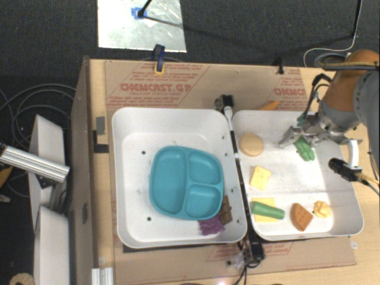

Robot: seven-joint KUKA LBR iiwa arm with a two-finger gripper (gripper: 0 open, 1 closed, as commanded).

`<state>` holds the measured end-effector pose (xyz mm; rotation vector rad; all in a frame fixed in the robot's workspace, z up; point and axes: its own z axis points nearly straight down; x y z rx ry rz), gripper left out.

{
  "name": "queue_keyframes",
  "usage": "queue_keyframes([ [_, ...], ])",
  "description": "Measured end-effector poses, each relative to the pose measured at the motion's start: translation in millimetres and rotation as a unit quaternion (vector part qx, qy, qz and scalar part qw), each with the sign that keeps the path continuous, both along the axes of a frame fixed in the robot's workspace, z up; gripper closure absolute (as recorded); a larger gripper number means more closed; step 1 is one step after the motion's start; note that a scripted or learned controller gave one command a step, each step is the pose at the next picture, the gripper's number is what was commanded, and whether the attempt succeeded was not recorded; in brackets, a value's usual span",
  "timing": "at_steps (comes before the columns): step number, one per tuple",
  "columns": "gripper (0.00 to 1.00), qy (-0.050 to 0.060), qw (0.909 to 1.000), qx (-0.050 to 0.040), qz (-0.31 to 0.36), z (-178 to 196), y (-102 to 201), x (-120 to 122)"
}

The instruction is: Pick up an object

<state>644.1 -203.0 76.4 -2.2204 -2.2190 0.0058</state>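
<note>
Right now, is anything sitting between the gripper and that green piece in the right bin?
Nothing visible. The gripper is already right at the green piece, near the right bin's far right part. The round tan piece and yellow block lie off to the view's left, apart from it.

You see a small green object (pixel 306 149), elongated and lying tilted on the floor of the right bin (pixel 350 218), in its upper right part. It lies right under the gripper (pixel 301 136), well apart from the other toys.
</note>
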Motion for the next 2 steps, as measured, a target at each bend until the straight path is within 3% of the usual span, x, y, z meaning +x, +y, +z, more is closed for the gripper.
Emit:
queue_keyframes([
  [1,1.0,-0.006,1.0,-0.001,0.002,20.6,1.2,4.2],
  [2,1.0,-0.009,0.9999,0.0,0.006,122.7,60.8,23.8],
])
